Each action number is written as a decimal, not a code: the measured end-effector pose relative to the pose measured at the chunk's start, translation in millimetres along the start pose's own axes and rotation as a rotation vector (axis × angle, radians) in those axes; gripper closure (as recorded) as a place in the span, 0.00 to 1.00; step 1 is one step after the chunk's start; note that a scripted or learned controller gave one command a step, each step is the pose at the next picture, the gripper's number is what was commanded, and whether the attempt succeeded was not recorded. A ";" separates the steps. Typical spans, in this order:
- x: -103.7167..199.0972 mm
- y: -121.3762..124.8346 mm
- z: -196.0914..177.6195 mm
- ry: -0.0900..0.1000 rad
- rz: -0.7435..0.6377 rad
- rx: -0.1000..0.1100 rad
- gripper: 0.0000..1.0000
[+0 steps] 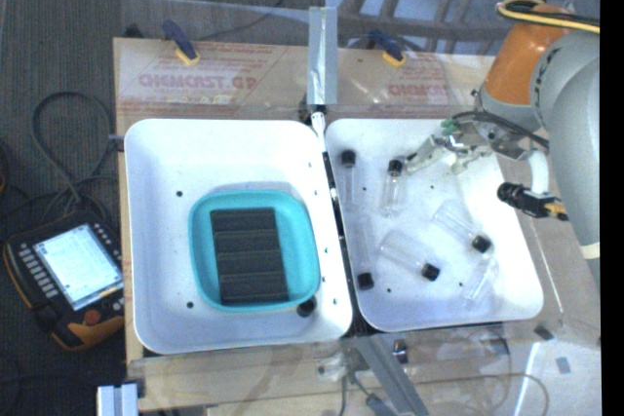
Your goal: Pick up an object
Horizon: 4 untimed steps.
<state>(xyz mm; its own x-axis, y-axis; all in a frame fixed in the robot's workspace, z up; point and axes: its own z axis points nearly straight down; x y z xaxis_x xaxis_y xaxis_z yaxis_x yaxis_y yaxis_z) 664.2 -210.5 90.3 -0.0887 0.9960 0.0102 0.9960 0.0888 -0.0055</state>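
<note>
Two bins side by side: left bin (156, 161) has a teal tray (255, 250), right bin (517, 292) has clear vials (409, 256) with black caps scattered. My claw (439, 154) hangs over right bin's top part, near one vial (392, 186); can't tell how its grip stands.

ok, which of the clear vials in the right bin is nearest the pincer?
The vial at the bin's upper middle, black cap pointing away from the camera, just left of the pincer. The other vials lie lower in the right bin, farther from it.
</note>
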 end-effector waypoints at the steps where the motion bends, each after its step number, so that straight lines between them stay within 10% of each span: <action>1: 58.8 -2.4 1.5 -0.015 -0.025 -0.011 0.00; 2: 116.5 -41.8 1.1 -0.016 -0.001 -0.016 0.00; 3: 116.2 -40.6 -9.5 -0.015 0.000 -0.021 1.00; 4: 112.8 -41.4 -9.9 -0.020 0.003 -0.020 0.00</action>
<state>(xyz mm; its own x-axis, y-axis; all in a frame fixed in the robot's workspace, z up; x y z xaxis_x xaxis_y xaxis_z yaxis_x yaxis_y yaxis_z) 613.1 -102.0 101.6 -0.0860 0.9962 -0.0102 0.9962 0.0861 0.0146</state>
